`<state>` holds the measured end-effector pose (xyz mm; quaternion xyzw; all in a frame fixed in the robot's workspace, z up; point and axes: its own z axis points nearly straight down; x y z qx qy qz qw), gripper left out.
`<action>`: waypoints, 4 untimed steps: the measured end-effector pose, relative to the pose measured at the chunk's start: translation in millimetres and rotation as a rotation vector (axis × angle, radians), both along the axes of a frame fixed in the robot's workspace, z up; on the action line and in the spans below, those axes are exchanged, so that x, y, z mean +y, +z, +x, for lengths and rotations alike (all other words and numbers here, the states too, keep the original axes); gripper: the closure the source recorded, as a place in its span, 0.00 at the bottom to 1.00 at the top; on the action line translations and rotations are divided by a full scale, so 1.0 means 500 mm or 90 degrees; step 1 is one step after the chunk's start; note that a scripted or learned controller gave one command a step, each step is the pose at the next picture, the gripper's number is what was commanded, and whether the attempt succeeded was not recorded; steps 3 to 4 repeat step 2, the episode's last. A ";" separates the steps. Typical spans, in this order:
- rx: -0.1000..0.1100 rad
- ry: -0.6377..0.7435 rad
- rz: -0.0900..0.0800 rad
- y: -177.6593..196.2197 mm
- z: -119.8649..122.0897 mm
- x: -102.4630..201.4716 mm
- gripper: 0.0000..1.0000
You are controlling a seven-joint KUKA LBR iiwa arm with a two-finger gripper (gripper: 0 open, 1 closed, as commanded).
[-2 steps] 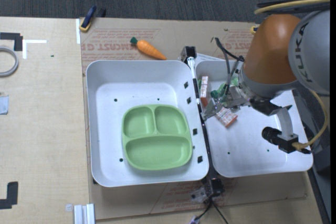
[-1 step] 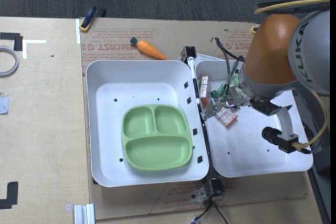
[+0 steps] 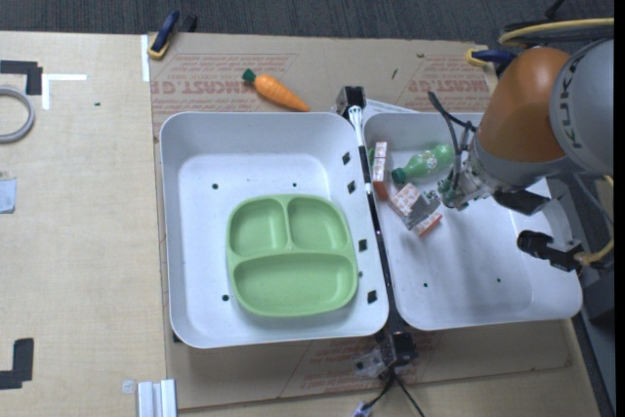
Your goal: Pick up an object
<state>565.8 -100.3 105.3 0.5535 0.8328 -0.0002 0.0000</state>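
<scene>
In the right bin (image 3: 488, 293), several small objects lie in a cluster near its left wall. A green bottle (image 3: 422, 163) lies on its side. A slim red and white carton (image 3: 379, 161) stands against the wall. Just below them is a red and white packet (image 3: 404, 201) with a small grey and pink piece (image 3: 427, 222) beside it. My gripper (image 3: 453, 192) hangs low over the right bin, just right of this cluster and below the bottle's base. The orange-banded wrist (image 3: 522, 107) above hides part of it.
The left bin (image 3: 195, 161) holds a green divided plate (image 3: 291, 255). A toy carrot (image 3: 276, 90) lies on the cardboard behind the left bin. A blue clip (image 3: 164, 32) sits at the cardboard's far left corner. Black clamps (image 3: 352, 99) join the bins.
</scene>
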 end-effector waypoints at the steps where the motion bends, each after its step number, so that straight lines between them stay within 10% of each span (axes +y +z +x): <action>1: -0.001 -0.002 0.000 0.019 0.001 -0.001 1.00; 2: -0.001 -0.002 0.000 0.019 0.001 -0.001 0.00; 4: -0.001 -0.002 0.000 0.019 0.001 -0.001 0.00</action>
